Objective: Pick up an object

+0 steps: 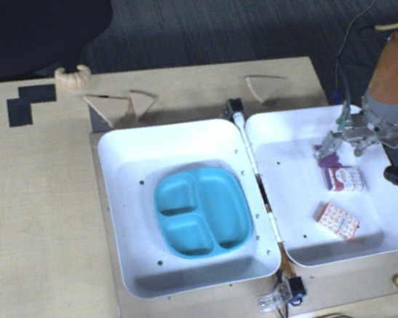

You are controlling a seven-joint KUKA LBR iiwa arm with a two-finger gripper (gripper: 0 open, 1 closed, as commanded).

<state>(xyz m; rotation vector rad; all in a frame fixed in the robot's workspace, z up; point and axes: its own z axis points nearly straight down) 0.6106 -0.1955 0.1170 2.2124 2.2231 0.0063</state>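
Observation:
My gripper (342, 149) hangs over the upper right part of the right bin (290, 178), its fingers spread open with nothing between them. A small purple object (329, 161) lies just below its left fingertip, close to it or touching. Directly under that lies a white and maroon packet (346, 179). A red and white patterned packet (338, 220) rests nearer the bin's front. The arm's orange band (395, 72) shows at the right edge.
The left bin (128, 201) holds a blue tray (203, 210) with three compartments. A hinge strip (255, 176) runs between the two bins. Cables and clips lie on the bench along the front edge (291, 292).

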